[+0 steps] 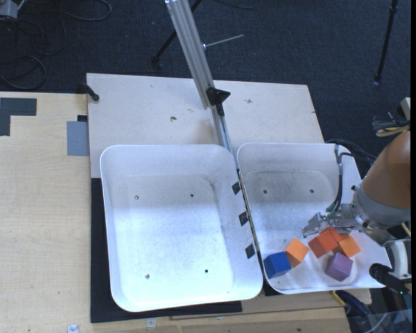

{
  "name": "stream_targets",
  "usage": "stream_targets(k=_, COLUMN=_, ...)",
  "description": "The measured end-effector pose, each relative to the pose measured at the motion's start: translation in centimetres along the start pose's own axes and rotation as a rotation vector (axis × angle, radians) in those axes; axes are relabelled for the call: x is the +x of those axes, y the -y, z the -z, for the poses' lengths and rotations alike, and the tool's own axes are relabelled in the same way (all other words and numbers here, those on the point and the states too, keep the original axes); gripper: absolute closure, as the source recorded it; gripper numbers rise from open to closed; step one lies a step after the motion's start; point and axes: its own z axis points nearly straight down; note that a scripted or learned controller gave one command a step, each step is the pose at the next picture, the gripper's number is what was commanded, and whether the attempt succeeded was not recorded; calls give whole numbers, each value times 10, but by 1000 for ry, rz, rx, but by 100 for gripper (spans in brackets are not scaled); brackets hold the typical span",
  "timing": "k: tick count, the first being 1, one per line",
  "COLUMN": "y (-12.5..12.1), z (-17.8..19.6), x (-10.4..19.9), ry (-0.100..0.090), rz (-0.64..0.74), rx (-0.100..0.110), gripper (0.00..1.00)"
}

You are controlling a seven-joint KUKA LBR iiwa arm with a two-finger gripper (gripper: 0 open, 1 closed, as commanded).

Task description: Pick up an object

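Note:
Several small blocks lie in the front right corner of the right bin (284, 165): a blue block (277, 263), an orange block (297, 250), a red-orange block (324, 243), a second orange block (349, 246) and a purple block (338, 266). My gripper (331, 223) reaches in from the right and hangs just behind and above the red-orange block, very close to it. The wrist hides how it meets the blocks. I see no block lifted off the bin floor.
The left bin (125, 186) stands beside the right one, with a divider edge carrying black clips (243, 218) between them. A slanted aluminium pole (194, 54) rises behind the bins. The arm's grey and orange body (392, 179) stands over the right bin's right rim.

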Motion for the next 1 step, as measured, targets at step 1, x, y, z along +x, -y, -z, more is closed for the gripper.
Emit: stream_targets(k=1, y=1, z=0, x=0, ry=1, rz=-4, rx=-1, gripper=0)
